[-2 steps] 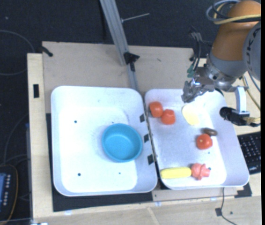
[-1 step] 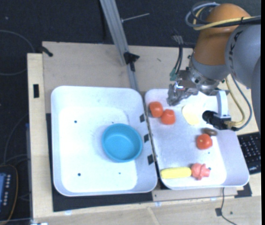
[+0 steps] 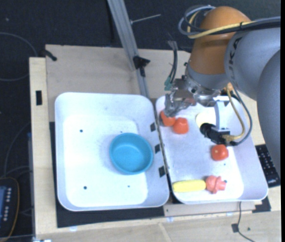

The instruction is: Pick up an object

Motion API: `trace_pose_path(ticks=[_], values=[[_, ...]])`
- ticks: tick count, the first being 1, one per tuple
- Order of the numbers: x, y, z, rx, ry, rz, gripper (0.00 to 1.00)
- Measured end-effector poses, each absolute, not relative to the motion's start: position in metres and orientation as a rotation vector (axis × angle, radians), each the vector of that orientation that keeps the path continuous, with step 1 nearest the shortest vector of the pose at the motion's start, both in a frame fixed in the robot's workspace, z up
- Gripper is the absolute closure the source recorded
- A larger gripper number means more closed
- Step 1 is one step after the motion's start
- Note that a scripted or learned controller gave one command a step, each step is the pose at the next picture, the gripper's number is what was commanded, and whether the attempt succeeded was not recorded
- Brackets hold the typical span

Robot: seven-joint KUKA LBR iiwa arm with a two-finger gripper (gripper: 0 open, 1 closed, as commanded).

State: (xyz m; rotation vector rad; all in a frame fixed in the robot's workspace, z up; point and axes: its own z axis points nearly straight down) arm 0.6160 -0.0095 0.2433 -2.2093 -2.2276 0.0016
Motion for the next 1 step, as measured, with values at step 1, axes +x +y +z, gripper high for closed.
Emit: trace_pose_path(ticks=[1], values=[[0.6202,0.0331,0.2413,-2.212,-2.230,-0.002,1.00]])
